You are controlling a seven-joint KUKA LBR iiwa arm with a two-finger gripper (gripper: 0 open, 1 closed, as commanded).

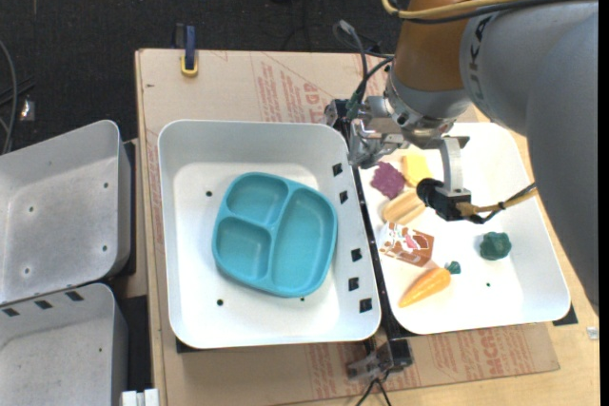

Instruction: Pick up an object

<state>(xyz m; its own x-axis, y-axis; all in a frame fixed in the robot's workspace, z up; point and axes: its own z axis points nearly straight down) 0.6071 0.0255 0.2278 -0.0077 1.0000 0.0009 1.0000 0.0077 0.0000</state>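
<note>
In the right bin (533,299) lie several toy foods: a purple piece (387,178), a yellow piece (416,168), a tan bun (401,206), a red and white carton (409,245), an orange carrot (424,286) and a dark green lump (495,245). My gripper (367,145) hangs over that bin's far left corner, just above and left of the purple piece. The wrist hides what lies directly under it. I see no object held in it.
The left bin (190,166) holds a blue divided plate (276,234). The wall between the two bins runs right under the gripper. A black cable part (442,197) hangs from the wrist over the bun. A grey lid (57,204) lies left of the bench.
</note>
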